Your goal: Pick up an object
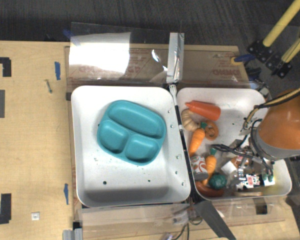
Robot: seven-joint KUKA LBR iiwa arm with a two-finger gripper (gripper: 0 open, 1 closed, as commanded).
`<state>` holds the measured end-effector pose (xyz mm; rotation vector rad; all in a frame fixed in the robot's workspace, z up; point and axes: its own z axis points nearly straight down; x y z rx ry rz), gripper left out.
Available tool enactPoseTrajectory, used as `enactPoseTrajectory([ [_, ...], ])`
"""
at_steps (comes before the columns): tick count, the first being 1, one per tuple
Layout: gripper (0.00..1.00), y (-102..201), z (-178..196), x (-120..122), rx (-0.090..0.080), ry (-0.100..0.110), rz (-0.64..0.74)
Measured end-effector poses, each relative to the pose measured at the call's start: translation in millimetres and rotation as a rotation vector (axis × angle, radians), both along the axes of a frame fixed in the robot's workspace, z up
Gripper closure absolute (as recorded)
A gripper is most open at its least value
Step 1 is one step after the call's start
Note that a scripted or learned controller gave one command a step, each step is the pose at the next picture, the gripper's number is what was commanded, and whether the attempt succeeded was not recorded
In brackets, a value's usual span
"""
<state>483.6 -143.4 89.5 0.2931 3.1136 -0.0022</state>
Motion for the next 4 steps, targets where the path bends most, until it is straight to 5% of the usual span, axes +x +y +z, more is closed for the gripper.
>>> enactPoseTrajectory([
  [1,1.00,0.4,11.7,4.3,-0.002,-0.013,0.001],
  [2,1.00,30.2,159.1,72.9,0.000,-0.002,0.117],
  [3,1.00,12.8,156.4,159.3,0.001,0.007,0.155],
  [4,1.00,60.5,142.5,179.8,0.001,0.005,0.231],
])
